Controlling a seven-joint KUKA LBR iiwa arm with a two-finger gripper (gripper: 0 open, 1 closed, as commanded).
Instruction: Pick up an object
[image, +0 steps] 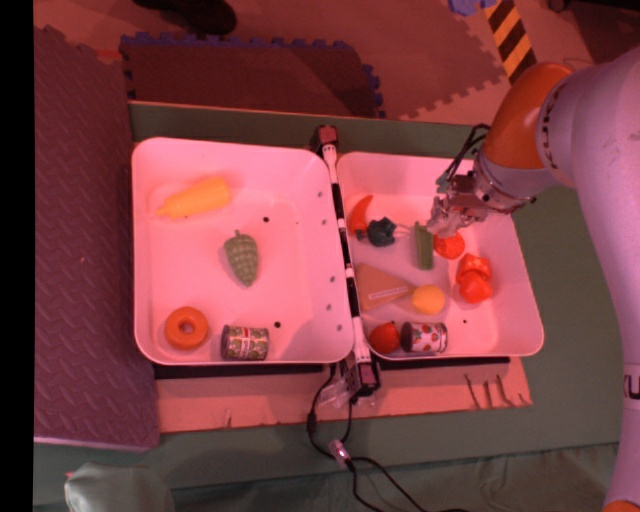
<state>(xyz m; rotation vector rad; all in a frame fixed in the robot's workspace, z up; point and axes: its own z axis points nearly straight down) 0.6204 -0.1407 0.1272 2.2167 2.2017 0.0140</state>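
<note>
Objects for picking are split across the two shallow white bins on the tabletop. From the overhead camera, the pincer (447, 226) hangs over the right bin (527, 318), near its far edge, just above a small red round piece (449, 246) and beside a dark green stick-shaped piece (423, 245). Honestly can't tell how the pincer is set; it's too small and blurry there. I'd go for the red piece since it's right under the tool. Tricky bit: the green stick and a dark lumpy toy (379, 232) crowd that spot, and two orange-red chunks (474, 278) sit just toward the near edge. So drop straight down, centred on the red piece, and don't drift sideways into the neighbours.
</note>
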